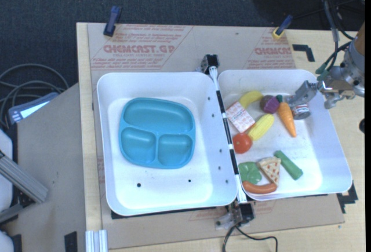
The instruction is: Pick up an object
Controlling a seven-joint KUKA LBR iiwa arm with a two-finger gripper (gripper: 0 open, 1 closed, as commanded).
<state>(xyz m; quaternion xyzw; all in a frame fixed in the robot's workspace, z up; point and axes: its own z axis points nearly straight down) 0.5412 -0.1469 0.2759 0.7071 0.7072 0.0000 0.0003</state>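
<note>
Over the right bin (324,129), the jaws (301,107) hover near the carrot (287,119), grip unclear.

My gripper (301,101) hangs over the right bin (324,178), upper right part, just beside the carrot (287,119) and near the purple toy (270,104). Same bin: banana (250,97), red-and-white packet (239,117), corn cob (261,127), tomato (242,143), green pepper (250,171), pizza slice (270,170), cucumber (288,165), hot dog (259,188). Left bin (110,129) holds a blue divided plate (156,132), three compartments. Both bins sit on a cardboard sheet (145,48).
</note>
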